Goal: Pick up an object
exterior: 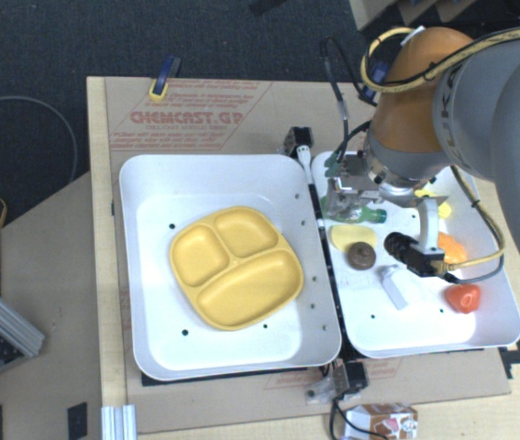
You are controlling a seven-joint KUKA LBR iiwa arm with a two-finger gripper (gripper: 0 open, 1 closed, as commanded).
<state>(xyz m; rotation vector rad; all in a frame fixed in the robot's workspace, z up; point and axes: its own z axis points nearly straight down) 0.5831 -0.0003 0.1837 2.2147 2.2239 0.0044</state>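
My gripper (345, 200) is low over the far left corner of the right bin (425, 333). A small green thing (370, 216) lies right beside it, touching or nearly so; I cannot tell whether it is held. Just in front lie a pale yellow round piece (344, 237) and a brown disc (361, 256). A white block (393, 287) rests near the bin's middle. A red-orange thing (463, 297) and an orange thing (452, 246) sit at the right side, with a small yellow piece (444, 211) behind them.
The left bin (149, 191) holds a yellow divided plate (236, 266) in its middle. The grey arm (489, 108) with its orange band (420, 58) hangs over the right bin's far side. Cardboard (186, 117) lies under both bins.
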